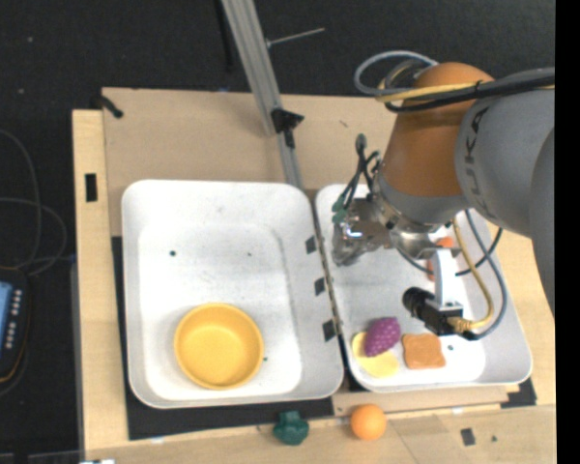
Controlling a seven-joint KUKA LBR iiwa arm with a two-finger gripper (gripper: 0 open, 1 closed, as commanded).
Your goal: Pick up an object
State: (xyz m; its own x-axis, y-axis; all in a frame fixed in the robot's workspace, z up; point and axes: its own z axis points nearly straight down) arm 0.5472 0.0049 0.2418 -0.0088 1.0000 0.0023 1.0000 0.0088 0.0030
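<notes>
Hand (353, 243) sits low over the right bin (507, 356), near its left wall; its grip state cannot be told. Purple fruit (383, 335) lies near the bin's front-left corner, on a yellow piece (372, 363), long axis tilted up-right. Orange block (423, 352) just beside it.

A purple grape bunch (382, 335), yellow piece (375, 362) and orange block (423, 352) lie touching in the right bin (507, 361).
</notes>
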